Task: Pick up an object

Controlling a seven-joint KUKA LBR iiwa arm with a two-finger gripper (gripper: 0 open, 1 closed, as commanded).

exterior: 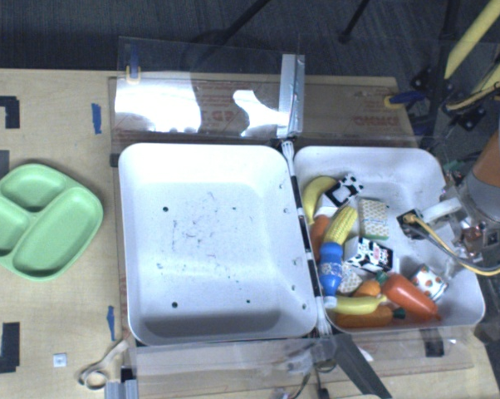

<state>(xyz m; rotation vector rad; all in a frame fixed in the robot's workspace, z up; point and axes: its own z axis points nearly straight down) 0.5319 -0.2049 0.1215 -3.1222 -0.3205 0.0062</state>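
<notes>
The right bin (399,166) holds a heap of toys along its left and front sides. In it lie a yellow banana (316,193), a corn cob (341,223), a black-and-white cow figure (370,256), a blue bottle (330,269), an orange carrot (412,296), a second banana (358,304) and a small white and red piece (431,283). My gripper (468,238) hangs over the bin's right side, above and to the right of the carrot and the white and red piece. I see nothing held in it.
The left bin (208,239) is bare white with faint scuffs. A green divided plate (38,220) rests on the bench at the far left. A clear panel (200,98) stands behind the bins.
</notes>
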